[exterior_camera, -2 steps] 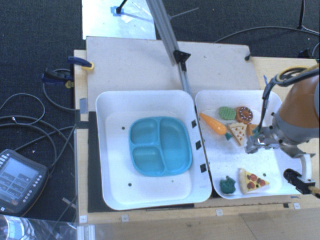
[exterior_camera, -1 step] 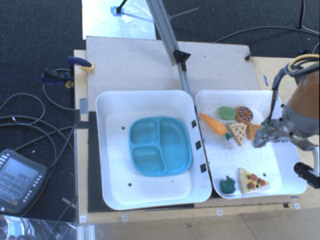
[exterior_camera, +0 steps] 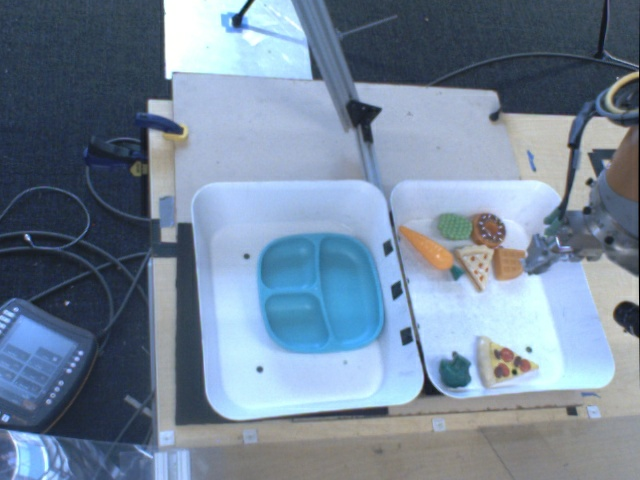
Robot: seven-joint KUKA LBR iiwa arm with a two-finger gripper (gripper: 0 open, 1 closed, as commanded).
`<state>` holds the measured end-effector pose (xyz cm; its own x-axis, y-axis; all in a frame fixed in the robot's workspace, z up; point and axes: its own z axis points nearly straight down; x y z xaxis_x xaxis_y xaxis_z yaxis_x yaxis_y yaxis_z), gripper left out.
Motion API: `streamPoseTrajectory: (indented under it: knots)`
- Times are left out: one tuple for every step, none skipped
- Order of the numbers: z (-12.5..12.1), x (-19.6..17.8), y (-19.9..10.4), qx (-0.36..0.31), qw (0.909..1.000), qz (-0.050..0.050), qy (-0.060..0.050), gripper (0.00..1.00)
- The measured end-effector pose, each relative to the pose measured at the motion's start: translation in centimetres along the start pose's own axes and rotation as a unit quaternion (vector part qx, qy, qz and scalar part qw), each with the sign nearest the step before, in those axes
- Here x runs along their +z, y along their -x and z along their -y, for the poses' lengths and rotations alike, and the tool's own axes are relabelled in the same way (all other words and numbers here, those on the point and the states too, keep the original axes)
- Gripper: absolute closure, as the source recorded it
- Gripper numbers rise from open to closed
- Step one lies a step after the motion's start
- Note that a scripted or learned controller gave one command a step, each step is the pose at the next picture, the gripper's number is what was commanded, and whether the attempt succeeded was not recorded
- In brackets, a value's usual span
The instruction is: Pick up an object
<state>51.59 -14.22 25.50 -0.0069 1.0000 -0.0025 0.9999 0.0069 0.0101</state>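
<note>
Arm [exterior_camera: 618,183]: reached in from the right edge, grey with an orange band above the wrist, over the right rim of the right bin.
Gripper [exterior_camera: 540,253]: sat low at the right side of the right bin, pointing left; whether it was wide or narrow could not be told at this size, and nothing was seen between its tips.
Right bin [exterior_camera: 570,318]: shallow and white, holding all the loose toy food.
Orange block [exterior_camera: 509,264]: the nearest thing to the gripper, just left of its tip, touching or almost touching; which of the two could not be told.
Small pizza slice [exterior_camera: 477,264]: just left of the orange block, its point aimed toward the near side.
Donut [exterior_camera: 489,229]: brown with sprinkles, just beyond the small pizza slice and the block.
Green piece [exterior_camera: 454,226]: bumpy, left of the donut and beside it.
Carrot [exterior_camera: 427,248]: lay slantwise at the left of the cluster, its leaf end by the small slice.
Large pizza slice [exterior_camera: 505,361]: near-right part of the bin, well apart from the gripper.
Dark green piece [exterior_camera: 455,370]: just left of the large slice, by the near rim.
Left bin [exterior_camera: 225,268]: white, beside the right bin.
Blue tray [exterior_camera: 321,291]: three compartments, in the middle of the left bin.
</note>
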Motion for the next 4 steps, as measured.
streamPoseTrajectory:
  knots:
    - [-1.4, 0.9, -4.8, -0.002, 1.0, -0.002, -0.004, 1.0]
    - [-4.0, 1.8, -10.5, -0.002, 1.0, -0.002, -0.003, 1.0]
    - [-5.5, 1.9, -14.7, -0.002, 1.0, -0.002, -0.004, 1.0]
    - [-7.8, 3.1, -19.5, -0.002, 1.0, -0.002, -0.004, 1.0]
